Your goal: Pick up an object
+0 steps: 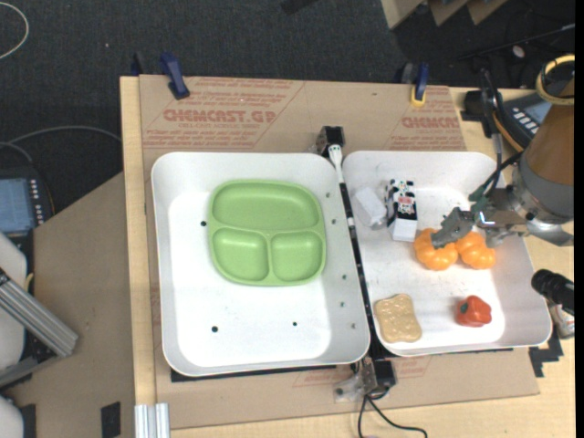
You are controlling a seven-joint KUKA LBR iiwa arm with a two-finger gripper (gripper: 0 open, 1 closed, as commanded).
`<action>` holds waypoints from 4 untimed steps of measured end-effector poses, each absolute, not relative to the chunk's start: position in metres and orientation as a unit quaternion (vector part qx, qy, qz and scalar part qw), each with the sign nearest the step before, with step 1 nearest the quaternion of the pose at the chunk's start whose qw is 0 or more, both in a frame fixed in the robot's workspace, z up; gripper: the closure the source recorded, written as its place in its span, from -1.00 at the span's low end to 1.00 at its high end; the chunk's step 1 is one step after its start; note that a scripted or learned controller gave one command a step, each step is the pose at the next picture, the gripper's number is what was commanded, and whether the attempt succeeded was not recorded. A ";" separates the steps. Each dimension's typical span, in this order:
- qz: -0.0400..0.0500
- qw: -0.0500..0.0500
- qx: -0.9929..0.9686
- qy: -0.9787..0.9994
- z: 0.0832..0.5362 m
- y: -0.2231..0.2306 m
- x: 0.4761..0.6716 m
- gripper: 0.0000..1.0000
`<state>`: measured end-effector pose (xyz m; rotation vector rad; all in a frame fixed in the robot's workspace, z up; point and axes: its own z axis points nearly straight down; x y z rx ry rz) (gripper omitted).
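Nearest the camera, along the front edge of the right bin (511, 167), a tan cracker-like toy (398, 318) is seen at the front left corner and a red pepper-like toy (473, 311) toward the front right. Mid-bin, an orange double-lobed item (453, 251) (probably a toy pumpkin or pepper pair) is placed, with the gripper (453, 230) directly over it, the arm reaching in from the bin's right edge. Whether the jaws are spread or pressed together cannot be told, and no grasp is confirmed. Toward the back left corner, a small black-and-white box (401, 204) and a pale wrapped piece (369, 207) are noted just beside each other.

A green divided plate (267, 230) is carried in the left bin (178, 272), toward its back half.

The orange item is judged the likely target: light, rigid plastic, smooth and rounded, so slip is a risk. A hold across one lobe's widest part, or at the groove between lobes, would be suggested.
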<state>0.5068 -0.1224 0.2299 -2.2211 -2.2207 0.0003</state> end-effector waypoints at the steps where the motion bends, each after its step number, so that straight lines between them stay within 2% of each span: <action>1: 0.002 0.004 -0.707 -0.707 0.117 -0.125 0.524 -1.00; 2: 0.000 -0.001 -0.708 -0.707 0.134 -0.126 0.525 1.00; 3: -0.001 0.001 -0.705 -0.709 0.187 -0.055 0.490 1.00; 4: -0.004 0.000 -0.702 -0.712 0.247 0.060 0.480 1.00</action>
